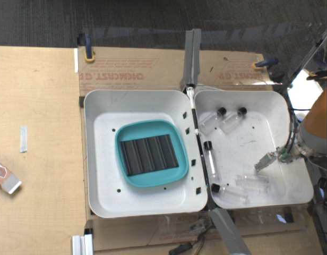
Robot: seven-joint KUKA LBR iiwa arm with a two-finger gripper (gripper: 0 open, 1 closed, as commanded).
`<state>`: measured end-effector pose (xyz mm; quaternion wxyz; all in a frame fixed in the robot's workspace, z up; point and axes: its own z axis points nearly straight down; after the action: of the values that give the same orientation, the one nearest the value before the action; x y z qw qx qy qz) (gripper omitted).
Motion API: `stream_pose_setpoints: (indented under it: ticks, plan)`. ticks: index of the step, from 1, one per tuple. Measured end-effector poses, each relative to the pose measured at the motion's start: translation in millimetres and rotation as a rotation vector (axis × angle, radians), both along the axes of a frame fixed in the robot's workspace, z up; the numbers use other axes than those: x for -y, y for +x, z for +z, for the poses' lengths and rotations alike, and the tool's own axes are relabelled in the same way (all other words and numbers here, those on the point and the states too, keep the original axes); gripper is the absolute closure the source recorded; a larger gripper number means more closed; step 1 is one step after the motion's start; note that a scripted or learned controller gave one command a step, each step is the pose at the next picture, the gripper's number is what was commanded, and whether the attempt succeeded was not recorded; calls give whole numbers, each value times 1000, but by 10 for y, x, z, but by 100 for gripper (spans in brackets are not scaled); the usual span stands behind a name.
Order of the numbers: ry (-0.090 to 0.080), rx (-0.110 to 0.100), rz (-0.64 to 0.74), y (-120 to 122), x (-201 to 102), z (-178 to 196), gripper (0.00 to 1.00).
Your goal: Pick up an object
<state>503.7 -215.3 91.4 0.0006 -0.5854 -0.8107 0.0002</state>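
Nothing lifted yet; grasp still to do. Left bin (100,158), well left of gripper (265,162): teal tray (123,139) with dark ribbed insert (151,154). Right bin (277,102), under gripper: clear black-capped vials (231,118) up-left, clear tubes (243,187) just below-left. Finger state: cannot tell; nothing seen held.

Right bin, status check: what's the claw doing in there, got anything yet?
Gripper low in right bin, nothing visibly between its fingers. Clear bottles lie apart from it, untouched. Teal tray in left bin.
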Motion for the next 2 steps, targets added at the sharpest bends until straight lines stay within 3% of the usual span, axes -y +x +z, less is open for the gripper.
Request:
stream_pose_setpoints:
  ticks: [1, 2]
  plan:
    - [-1, 0, -73, 329, -1004, -1, 0]
    - [-2, 1, -90, 938, -722, 3, 0]
